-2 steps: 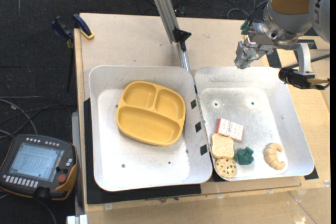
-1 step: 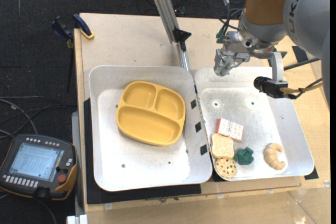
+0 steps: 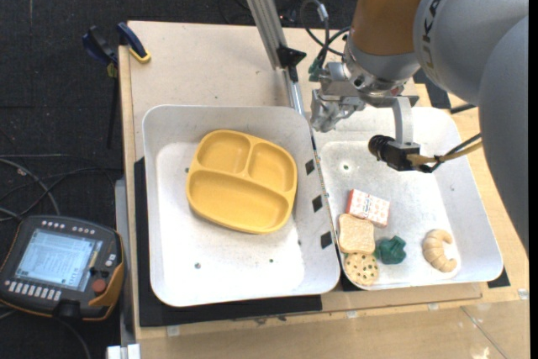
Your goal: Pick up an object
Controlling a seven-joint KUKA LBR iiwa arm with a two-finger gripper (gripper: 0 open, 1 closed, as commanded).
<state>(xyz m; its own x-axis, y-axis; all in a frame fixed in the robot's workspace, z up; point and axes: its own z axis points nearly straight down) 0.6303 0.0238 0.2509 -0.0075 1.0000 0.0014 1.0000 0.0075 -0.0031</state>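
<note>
At six o'clock in the right bin [image 3: 471,206] lie a cookie [image 3: 361,267], toast [image 3: 356,234], green toy [image 3: 391,249] and croissant [image 3: 440,250], ungrasped. At twelve, the gripper [image 3: 329,115] hovers; its grip cannot be told.

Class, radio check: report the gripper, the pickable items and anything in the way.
Gripper over right bin's far-left corner, nothing visibly held. Toy foods clustered at near edge: croissant, cracker, toast. Path unobstructed.

One fixed camera above, slanting down on both bins [image 3: 160,181].
</note>
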